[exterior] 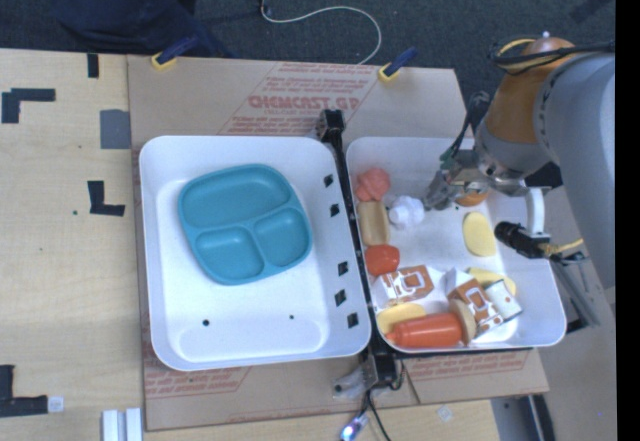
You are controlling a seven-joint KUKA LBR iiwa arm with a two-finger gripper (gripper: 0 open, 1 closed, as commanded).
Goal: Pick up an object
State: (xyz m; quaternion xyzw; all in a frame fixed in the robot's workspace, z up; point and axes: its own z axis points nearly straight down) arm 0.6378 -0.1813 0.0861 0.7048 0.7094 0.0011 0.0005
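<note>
Camera view looks down at a slant on a wooden worktop (60,259) that carries a cardboard sheet (290,99), and on that sheet sit two shallow white bins side by side. Starting at the left, the left bin (170,329) holds a teal divided tray (245,222), which lies flat in the bin's upper half with its three compartments facing up.

Across the black divider between the bins, the right bin (540,314) holds a scatter of toy food. Along its left wall, from top to bottom, lie a pinkish-orange round piece (373,183), a tan roll-shaped piece (373,220) and a red-orange piece (382,258). Near the bottom edge a long red piece (430,331) lies across a yellow one (398,314). Just above them sits an orange-and-white patterned block (410,283), and a second similar block (487,303) lies to its right. A small white crumpled object (406,212) rests near the bin's middle, and a yellow oval piece (479,234) lies further right, apart from it.

The end effector (450,191) hangs low over the upper middle of the right bin, just to the right of the white object, with an orange object (470,195) right beside its tip. Whether its fingers are apart or together cannot be told from this angle, nor whether it touches either item. The grey arm (570,129) with its orange band enters from the right.
</note>
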